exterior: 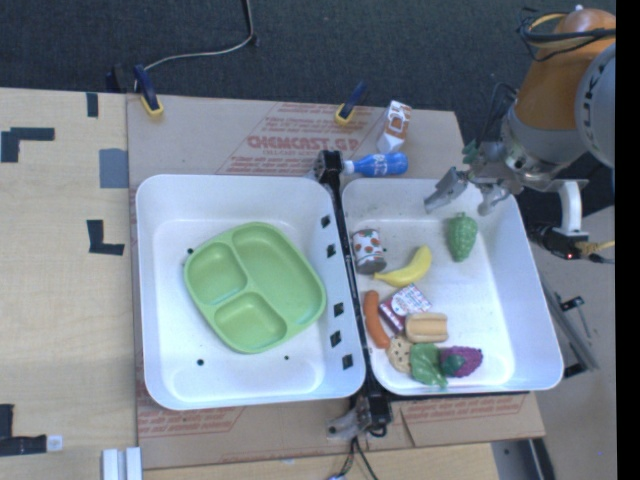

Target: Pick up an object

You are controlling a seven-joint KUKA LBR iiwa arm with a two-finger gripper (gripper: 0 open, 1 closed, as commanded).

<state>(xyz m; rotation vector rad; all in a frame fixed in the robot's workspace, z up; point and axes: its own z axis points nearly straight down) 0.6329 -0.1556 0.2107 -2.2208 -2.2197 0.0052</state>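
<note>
My gripper [468, 200] hangs over the back right corner of the right bin [520, 298], its two fingers spread open with nothing between them. Just below the fingertips lies a green bumpy fruit [461, 236]. Further into the bin sit a small can [368, 251], a yellow banana [408, 268], an orange carrot [374, 318], a bun-like piece [427, 325], a green vegetable [425, 363] and purple grapes [462, 359].
The left bin [160, 268] holds a green sectioned plate [254, 286]. Behind the bins, on the cardboard, lie a blue-and-white bottle [380, 164] and a small carton [397, 121]. A black divider clip [328, 165] sits between the bins.
</note>
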